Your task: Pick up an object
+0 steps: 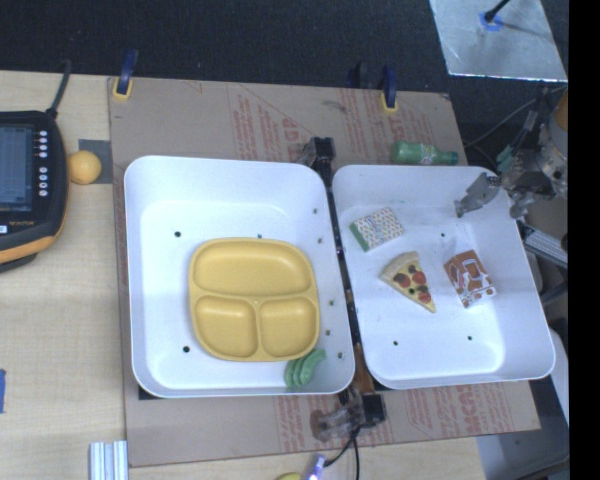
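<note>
Plastic, card and pale wood all over this worktop [40, 368].

Both white bins, left [160, 193] and right [520, 353], look like smooth moulded plastic with a soft sheen; the yellow divided tray [252, 298] is plastic too, satin rather than glossy. Under them lies a matt brown cardboard sheet [230, 118] with faded red print, on light wood-grain. The pizza slice [412, 280] and green toy [304, 370] read as plastic. The tool [498, 194] shows dull grey metal. Behind, a rough dark carpet [230, 18].
</note>
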Controlling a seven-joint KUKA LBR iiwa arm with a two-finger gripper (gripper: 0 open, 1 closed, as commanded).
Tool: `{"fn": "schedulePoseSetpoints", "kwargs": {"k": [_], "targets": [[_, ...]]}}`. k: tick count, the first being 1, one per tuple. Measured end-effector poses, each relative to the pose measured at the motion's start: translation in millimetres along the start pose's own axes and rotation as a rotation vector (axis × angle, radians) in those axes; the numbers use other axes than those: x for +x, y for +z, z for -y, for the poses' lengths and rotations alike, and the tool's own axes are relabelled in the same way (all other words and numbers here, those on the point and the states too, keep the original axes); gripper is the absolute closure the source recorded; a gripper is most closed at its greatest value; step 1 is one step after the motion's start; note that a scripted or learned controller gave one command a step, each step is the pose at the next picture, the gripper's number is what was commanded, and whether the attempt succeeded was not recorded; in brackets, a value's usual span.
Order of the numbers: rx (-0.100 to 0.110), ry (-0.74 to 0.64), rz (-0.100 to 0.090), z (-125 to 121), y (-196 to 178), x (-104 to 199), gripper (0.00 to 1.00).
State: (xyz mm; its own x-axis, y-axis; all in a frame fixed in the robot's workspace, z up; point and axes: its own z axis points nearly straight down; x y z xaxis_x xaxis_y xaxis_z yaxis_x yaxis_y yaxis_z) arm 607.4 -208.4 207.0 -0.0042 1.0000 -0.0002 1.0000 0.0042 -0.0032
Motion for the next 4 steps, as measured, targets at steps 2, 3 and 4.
{"fn": "schedulePoseSetpoints", "kwargs": {"k": [2,3,4], "targets": [[0.001,-0.001,0.000,64,116,100,0.00],[0.003,-0.005,0.001,64,106,99,1.00],[0.003,-0.004,0.001,64,106,99,0.00]]}}
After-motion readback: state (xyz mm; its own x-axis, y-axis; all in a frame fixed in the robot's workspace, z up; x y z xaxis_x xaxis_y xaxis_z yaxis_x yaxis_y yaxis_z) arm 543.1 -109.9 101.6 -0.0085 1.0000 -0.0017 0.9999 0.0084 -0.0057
